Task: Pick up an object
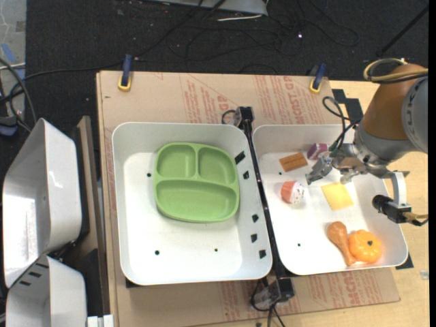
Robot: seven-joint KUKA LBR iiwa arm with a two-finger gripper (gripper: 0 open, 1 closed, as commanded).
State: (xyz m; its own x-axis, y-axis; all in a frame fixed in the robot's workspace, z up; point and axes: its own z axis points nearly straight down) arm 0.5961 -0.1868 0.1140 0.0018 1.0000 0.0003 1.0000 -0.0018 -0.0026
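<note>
brown board under both bins bears mirrored red print, unreadable; claw hangs open above yellow block.

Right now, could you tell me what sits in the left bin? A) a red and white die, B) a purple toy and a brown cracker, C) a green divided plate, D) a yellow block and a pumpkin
C: the green plate with three compartments lies alone in the left bin, while the small food toys are all in the right bin beside it.
</note>
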